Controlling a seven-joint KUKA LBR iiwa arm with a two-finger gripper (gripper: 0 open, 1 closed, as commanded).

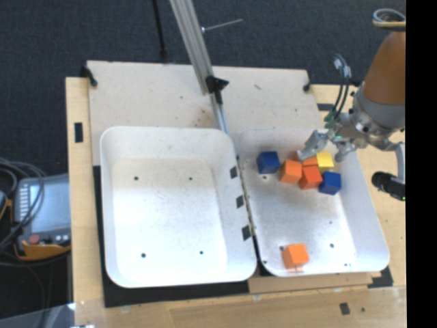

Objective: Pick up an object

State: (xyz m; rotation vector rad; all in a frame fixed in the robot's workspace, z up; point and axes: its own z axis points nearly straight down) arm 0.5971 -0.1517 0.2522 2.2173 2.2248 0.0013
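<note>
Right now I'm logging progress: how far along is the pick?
Done: the claw has reached the right bin, above the block cluster by the yellow block. In hand: nothing visibly gripped. Left: grasping and lifting one; the lone orange block sits apart near the front.

This is a robotics lab or test cell, not a home or shop. A plywood desk stands on dark grey carpet and carries two shallow white bins side by side, fixed with black clips. A slanted aluminium profile mast rises from the desk's back. At the left edge lies a grey control pendant with coiled cables. An industrial grey arm with an orange band reaches in from the right over plain coloured toy blocks
</note>
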